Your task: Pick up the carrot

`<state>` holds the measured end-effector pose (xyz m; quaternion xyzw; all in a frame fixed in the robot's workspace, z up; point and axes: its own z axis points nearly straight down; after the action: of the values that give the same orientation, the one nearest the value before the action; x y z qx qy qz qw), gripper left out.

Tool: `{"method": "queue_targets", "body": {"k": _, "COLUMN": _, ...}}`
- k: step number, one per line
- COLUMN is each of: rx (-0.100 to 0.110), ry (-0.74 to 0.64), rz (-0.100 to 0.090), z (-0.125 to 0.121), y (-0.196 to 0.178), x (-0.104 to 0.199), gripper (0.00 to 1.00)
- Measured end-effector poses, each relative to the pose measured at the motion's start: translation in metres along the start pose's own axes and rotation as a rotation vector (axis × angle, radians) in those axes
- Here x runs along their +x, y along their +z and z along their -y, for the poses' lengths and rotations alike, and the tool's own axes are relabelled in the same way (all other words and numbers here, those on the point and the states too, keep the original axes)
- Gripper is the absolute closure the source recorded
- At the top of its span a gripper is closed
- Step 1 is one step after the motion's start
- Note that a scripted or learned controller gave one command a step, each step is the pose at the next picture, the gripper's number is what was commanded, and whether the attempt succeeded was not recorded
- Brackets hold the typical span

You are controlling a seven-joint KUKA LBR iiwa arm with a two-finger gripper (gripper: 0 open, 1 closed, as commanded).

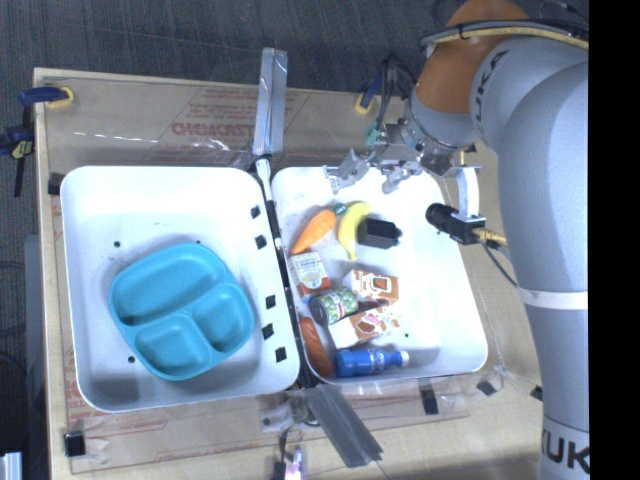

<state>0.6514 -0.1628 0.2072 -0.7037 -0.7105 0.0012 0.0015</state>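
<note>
Reaching for the carrot (314, 228)
My gripper (374, 168) is hanging open, empty; the carrot is lying down-left of it, slanting

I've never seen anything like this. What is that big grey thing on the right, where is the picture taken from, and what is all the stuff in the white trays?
The big grey thing is a robot arm, reaching in from the right. At its tip is a two-finger gripper, its hand, which hangs above the far edge of the right bin with nothing between its fingers. The picture comes from one fixed camera above the bench, looking down at a slant. The left bin holds a blue divided plate. The right bin holds toy groceries: a carrot, the thing the arm is meant to pick up, touching a banana, plus a black object, small food packets and a blue bottle.
</note>
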Motion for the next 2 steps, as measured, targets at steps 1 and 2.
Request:
{"method": "queue_targets", "body": {"k": 1, "rx": 0.0, "ry": -0.12, "rz": -0.001, "z": -0.006, "y": 0.015, "x": 0.012, "gripper": 0.0}}
{"method": "queue_targets", "body": {"k": 2, "rx": -0.001, "ry": -0.232, "rz": 0.001, "z": 0.019, "y": 0.012, "x": 0.066, "gripper": 0.0}}
